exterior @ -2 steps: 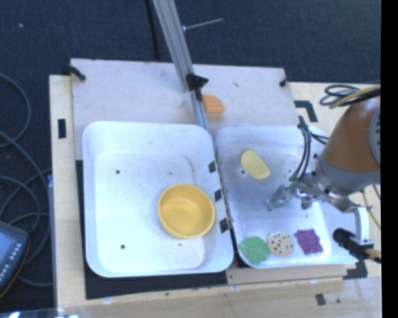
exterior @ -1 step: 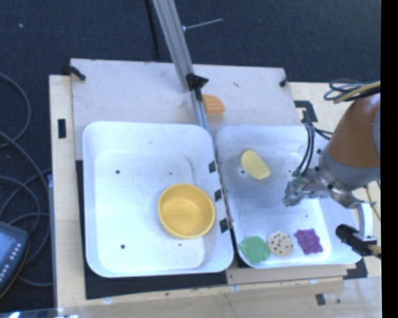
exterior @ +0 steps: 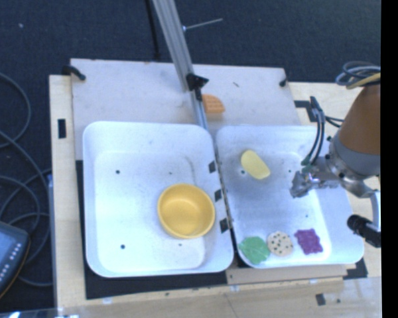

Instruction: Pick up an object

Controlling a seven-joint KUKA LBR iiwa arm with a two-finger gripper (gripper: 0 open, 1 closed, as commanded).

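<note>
The pincer [exterior: 302,184] hovered over the right bin [exterior: 331,247], at the frame's right; whether it was open or closed could not be told, and nothing showed in its grasp. A yellow piece [exterior: 255,165] lay to its left. A yellow bowl [exterior: 186,210] sat in the left bin [exterior: 119,197].

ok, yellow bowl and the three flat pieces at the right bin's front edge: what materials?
Yellow bowl: looks like moulded plastic, matte to satin, uniform colour and smooth thick rim. Green piece, speckled round piece, purple piece: flat, dull, soft-edged, probably foam, rubber or plastic toy food; too small to settle. Bins: white, smooth, likely plastic.
</note>
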